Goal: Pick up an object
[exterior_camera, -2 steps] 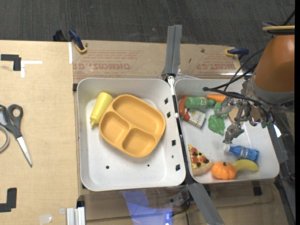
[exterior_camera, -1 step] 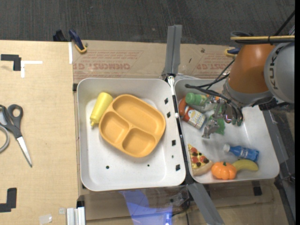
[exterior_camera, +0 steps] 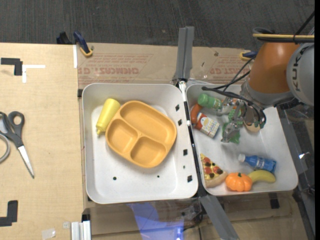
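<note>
My gripper point(exterior_camera: 231, 135) hangs over the back middle of the right bin point(exterior_camera: 280, 134), its tip pointing down at the bin floor. Just to its left lies a red ketchup bottle point(exterior_camera: 204, 124), and a green bottle point(exterior_camera: 208, 101) lies behind that. A tan round object point(exterior_camera: 253, 127) sits partly hidden under the wrist on the right. Along the front of this bin are a pizza slice toy point(exterior_camera: 212, 170), an orange pumpkin point(exterior_camera: 238, 182), a banana point(exterior_camera: 263, 176) and a small blue bottle point(exterior_camera: 258, 162). I see nothing held in the gripper.
The left bin point(exterior_camera: 95, 179) holds a yellow divided plate point(exterior_camera: 141, 133) and a yellow mustard bottle point(exterior_camera: 107, 115) at its back left. Scissors point(exterior_camera: 18, 136) lie on the wooden bench at far left. A cardboard sheet point(exterior_camera: 125, 66) lies behind the bins.
</note>
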Tool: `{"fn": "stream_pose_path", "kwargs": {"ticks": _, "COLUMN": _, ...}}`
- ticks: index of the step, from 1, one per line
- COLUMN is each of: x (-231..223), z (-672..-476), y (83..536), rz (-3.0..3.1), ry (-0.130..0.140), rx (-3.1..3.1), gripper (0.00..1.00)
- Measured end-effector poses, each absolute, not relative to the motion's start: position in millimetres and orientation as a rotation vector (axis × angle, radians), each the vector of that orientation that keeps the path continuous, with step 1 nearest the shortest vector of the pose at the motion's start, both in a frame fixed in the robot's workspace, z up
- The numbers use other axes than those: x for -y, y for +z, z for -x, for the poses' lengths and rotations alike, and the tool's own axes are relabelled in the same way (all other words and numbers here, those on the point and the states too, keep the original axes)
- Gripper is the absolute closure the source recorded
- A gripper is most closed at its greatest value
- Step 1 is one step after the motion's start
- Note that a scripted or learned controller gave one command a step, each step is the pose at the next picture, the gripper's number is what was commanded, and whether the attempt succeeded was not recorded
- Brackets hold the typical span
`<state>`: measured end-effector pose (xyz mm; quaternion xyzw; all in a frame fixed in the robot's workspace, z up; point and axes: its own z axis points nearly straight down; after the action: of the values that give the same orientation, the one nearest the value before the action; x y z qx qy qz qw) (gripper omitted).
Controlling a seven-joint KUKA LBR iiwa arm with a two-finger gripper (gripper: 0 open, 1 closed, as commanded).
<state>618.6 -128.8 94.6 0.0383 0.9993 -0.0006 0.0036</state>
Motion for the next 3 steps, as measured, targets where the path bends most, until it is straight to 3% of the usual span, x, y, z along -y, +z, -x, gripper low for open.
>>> {"fn": "stream_pose_path", "kwargs": {"ticks": 1, "x": 185.6, "z": -647.4, "y": 93.0, "rz": 0.091, "ry": 0.001, "rx": -3.145, "gripper": 0.0}}
{"fn": "stream_pose_path", "kwargs": {"ticks": 2, "x": 172.4, "z": -652.5, "y": 89.0, "rz": -0.09, "ry": -0.001, "rx": -3.165, "gripper": 0.0}}
{"fn": "stream_pose_path", "kwargs": {"ticks": 3, "x": 170.9, "z": -659.5, "y": 102.9, "rz": -0.086, "ry": -0.004, "rx": -3.134, "gripper": 1.0}}
